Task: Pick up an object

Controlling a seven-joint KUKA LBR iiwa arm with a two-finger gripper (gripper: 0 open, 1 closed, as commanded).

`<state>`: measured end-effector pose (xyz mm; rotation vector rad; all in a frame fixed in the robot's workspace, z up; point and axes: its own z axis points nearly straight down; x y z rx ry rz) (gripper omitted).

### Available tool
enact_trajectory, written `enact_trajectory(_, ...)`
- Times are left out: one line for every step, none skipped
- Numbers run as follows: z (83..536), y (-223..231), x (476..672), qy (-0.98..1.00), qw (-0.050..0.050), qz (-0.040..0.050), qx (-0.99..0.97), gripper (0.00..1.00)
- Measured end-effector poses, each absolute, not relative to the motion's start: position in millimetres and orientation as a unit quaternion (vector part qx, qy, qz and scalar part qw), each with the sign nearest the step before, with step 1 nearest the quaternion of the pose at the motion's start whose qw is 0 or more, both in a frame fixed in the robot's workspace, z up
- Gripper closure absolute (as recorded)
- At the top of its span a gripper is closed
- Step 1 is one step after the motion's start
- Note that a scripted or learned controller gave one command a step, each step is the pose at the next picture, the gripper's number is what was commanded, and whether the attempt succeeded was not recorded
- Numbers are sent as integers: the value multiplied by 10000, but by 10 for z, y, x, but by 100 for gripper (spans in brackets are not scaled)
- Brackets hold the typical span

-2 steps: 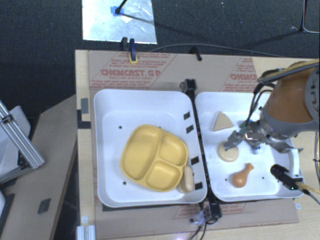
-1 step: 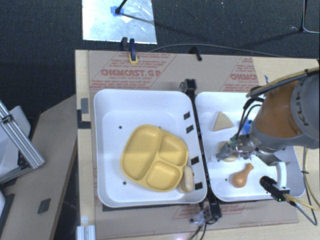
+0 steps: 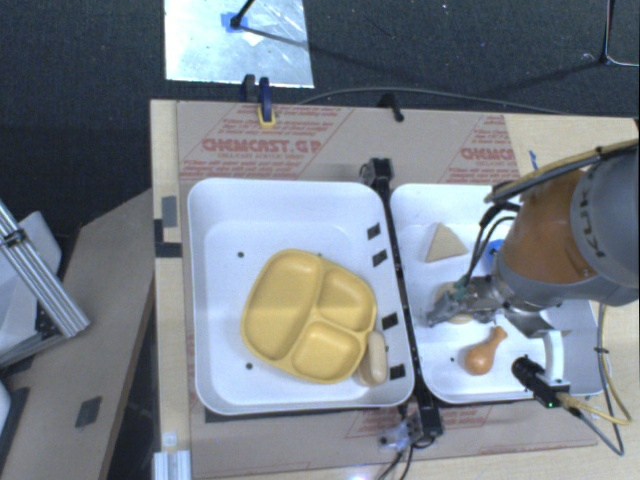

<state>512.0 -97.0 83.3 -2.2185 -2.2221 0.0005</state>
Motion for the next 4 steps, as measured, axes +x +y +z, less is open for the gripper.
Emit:
enact_trajectory(950,-972,5131,-7080,-4,-9,-7063,100)
enact_trajectory(1544,-1058,5118,-7074,-28,-17,-7068,100)
enact_trajectory(2065,-1117,5050,-7079,-31,-19,-7063,100)
enact_trajectory(2456,-1121,5069,-7086,-30,-20,-7056,100)
